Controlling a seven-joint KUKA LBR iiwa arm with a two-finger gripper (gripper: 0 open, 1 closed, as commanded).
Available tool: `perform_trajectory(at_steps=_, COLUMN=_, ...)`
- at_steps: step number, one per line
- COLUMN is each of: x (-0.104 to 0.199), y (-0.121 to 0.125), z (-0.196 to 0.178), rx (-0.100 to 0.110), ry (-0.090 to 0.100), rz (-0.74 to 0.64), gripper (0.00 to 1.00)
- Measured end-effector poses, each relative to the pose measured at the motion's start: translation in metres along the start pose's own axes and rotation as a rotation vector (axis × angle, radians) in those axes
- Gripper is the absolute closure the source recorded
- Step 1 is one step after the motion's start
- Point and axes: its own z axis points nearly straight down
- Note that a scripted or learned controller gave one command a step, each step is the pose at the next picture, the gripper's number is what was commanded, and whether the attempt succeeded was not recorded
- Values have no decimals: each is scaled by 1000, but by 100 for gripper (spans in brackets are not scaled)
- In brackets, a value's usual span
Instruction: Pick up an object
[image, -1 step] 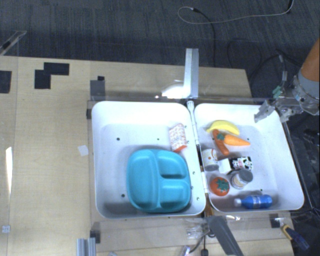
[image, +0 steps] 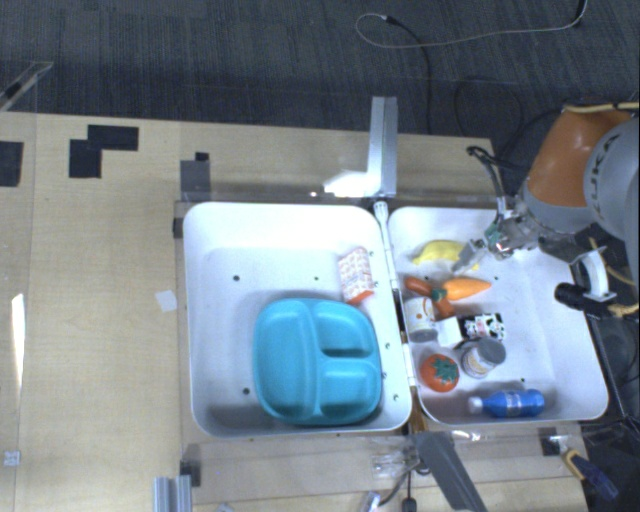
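Note:
The right bin (image: 570, 340) holds several small objects. A yellow banana-like piece (image: 435, 252) lies at its far left, with an orange carrot (image: 464, 290) just in front of it. My gripper (image: 480, 250) hangs over the bin's far side, right beside the yellow piece and above the carrot's tip. The view shows nothing clearly held. Nearer the front sit a black-and-white block (image: 486, 325), a grey can (image: 481, 357), a red-orange tomato (image: 439, 372) and a blue bottle (image: 512, 403).
The left bin (image: 215, 300) holds a blue divided tray (image: 318, 360) and a red-and-white packet (image: 354, 275) against the shared wall. A white cylinder (image: 420, 322) stands by that wall in the right bin. The grey arm with its orange band (image: 565, 160) comes in from the right.

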Motion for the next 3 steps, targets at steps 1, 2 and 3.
perform_trajectory(at_steps=1, x=27, y=33, z=-40, rx=0, ry=1, rz=-88, gripper=0)
perform_trajectory(at_steps=2, x=33, y=-2, z=8, rx=-2, ry=0, rz=-97, gripper=0)
perform_trajectory(at_steps=3, x=33, y=-2, z=8, rx=-2, ry=0, rz=-97, gripper=0)
